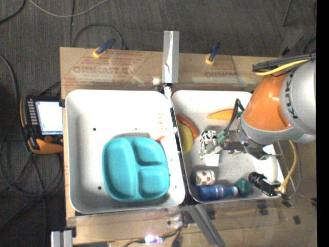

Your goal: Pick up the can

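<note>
Lying on its side near the front wall of the right bin (181, 138), the can (204, 177), just left of a blue bottle (218, 191). Gripper (209, 147) above, beyond it; fingers' state impossible to tell. Open floor between.

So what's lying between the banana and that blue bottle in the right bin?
In the camera view, the can sits between the banana and the blue bottle, just above the bottle's left end.

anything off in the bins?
Nothing spilled or broken. The can and blue bottle lie on their sides near the right bin's front wall. The teal tray sits askew in the left bin.
</note>
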